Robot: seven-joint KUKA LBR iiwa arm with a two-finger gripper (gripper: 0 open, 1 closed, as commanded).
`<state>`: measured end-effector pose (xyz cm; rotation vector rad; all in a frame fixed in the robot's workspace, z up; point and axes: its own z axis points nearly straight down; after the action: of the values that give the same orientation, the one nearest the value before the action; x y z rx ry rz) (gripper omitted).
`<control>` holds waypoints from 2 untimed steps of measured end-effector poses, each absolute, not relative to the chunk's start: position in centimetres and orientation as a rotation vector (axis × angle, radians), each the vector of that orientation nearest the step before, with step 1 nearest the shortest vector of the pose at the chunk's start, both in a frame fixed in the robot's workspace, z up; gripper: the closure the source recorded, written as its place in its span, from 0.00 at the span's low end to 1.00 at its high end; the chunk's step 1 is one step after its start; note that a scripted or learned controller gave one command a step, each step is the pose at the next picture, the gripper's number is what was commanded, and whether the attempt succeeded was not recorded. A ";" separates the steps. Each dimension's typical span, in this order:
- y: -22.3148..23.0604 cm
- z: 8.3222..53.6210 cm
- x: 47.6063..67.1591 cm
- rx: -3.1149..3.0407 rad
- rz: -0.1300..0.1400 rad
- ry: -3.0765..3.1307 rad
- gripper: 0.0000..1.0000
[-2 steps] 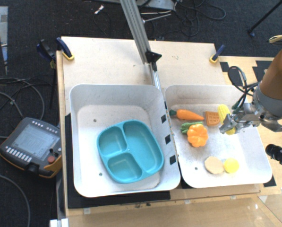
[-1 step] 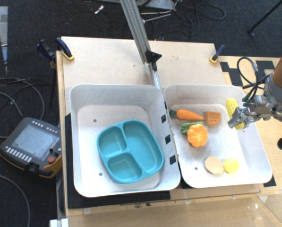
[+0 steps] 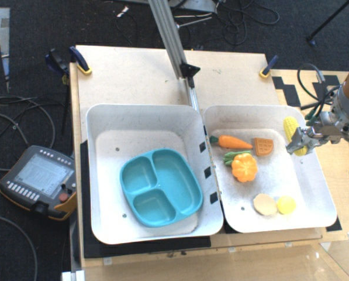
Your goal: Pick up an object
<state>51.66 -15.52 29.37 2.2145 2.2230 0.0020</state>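
The toy corn cob lies at the far right edge of the right bin, and its long side runs from the back of the bin toward the front. The gripper sits just beside its near end, maybe touching it. I cannot tell if the gripper is apart or together. Nothing looks lifted yet, so the pick is not done. A carrot, a little pumpkin and a blue tray lie further left.

Blue tray, white bins, orange carrot, yellow corn.
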 end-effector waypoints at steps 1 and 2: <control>-10.4 29.4 53.5 2.212 0.003 2.230 1.00; -6.3 28.7 56.5 2.212 0.001 2.229 1.00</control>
<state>56.50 -6.32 28.69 2.2118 2.2285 0.0014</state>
